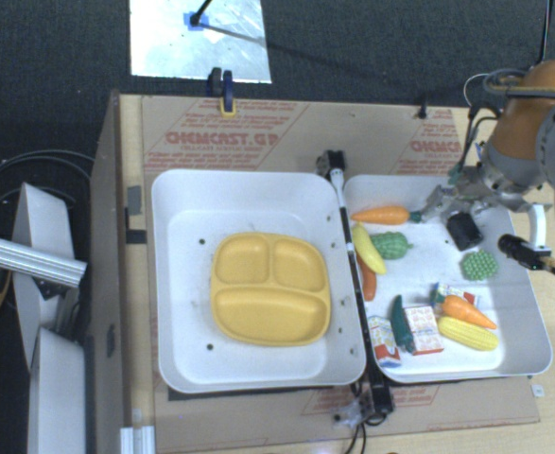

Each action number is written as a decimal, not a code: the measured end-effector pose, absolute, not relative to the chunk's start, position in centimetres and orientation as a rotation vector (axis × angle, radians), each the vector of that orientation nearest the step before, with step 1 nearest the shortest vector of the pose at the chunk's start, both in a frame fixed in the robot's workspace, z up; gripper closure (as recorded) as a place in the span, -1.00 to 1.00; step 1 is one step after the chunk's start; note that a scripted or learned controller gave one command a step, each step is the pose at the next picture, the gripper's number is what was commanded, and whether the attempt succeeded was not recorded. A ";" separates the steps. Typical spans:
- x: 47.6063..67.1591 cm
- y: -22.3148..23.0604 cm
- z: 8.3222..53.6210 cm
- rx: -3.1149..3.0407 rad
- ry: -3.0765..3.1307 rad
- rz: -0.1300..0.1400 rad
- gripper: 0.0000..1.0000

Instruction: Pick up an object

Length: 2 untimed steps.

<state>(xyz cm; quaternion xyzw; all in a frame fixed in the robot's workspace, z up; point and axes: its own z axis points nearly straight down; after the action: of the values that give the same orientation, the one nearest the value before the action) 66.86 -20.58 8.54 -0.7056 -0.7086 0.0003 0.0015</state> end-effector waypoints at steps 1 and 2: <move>62.7 -20.7 12.9 -2.222 -2.226 -0.002 -1.00; 63.0 -20.6 8.4 -2.218 -2.226 -0.001 -1.00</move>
<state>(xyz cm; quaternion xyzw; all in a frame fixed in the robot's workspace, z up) 62.99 -20.61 8.44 -0.7059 -0.7084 -0.0002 -0.0006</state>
